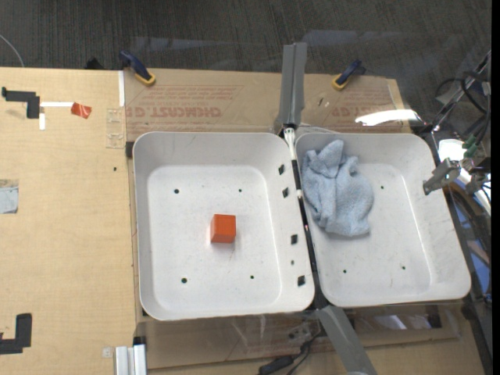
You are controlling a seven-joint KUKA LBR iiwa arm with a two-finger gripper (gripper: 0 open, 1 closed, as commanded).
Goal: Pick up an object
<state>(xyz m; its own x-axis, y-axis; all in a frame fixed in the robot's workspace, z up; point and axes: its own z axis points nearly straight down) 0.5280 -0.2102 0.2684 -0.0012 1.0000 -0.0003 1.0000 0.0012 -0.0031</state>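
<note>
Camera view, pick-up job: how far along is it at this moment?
Nothing looks done yet. The orange block sits on the floor of the left bin, and the crumpled grey cloth lies in the right bin near the divider. Nothing is in hand: neither object is being touched or lifted. Left to do: approach, grasp and lift one of them.

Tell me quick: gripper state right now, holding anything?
Gripper: open or shut cannot be told; it sits at the right bin's right edge, apart from the grey cloth and the orange block.
</note>
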